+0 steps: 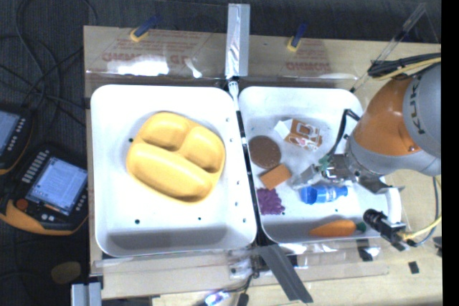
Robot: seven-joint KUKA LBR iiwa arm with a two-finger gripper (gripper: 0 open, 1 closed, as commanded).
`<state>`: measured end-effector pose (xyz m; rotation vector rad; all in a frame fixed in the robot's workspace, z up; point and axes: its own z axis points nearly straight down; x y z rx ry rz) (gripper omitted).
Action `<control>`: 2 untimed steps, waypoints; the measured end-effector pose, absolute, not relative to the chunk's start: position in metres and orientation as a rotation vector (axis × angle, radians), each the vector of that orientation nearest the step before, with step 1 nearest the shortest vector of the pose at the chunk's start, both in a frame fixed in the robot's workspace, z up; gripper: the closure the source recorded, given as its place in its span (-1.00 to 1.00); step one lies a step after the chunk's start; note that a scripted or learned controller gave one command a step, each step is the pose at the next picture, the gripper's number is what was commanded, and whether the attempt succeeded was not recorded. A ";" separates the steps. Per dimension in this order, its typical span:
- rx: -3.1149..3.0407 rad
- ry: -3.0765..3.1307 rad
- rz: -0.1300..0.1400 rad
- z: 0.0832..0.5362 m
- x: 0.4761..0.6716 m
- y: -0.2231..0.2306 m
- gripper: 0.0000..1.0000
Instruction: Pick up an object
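We log 2 white bins side by side at mid-frame. The left bin [107, 175] carries 1 large yellow lumpy object [176, 154], which takes up most of its floor.

The right bin [287, 100] carries 6 small items. A brown disc [265, 150] lies at the bin's left-centre, with an orange block [275, 175] just below it and touching or nearly touching it. A purple cluster [270, 201] sits lower left, near the bin's left wall. An orange-and-white packet [303, 133] lies in the upper middle. A blue bottle-like object [322, 193] lies on its side at centre-right. An orange carrot-shaped object [333, 228] lies along the bottom wall.

The arm enters from the right of the frame, its orange band above the right bin's right edge. The gripper [328, 170] sits low over the bin's centre-right, directly above the blue bottle-like object in the frame and close to it. We cannot tell from this view whether it touches the object.
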<state>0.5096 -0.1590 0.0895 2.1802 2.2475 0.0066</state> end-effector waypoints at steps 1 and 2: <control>2.139 2.277 0.009 0.090 0.489 -0.149 -1.00; 2.164 2.281 -0.003 0.183 0.496 -0.085 -1.00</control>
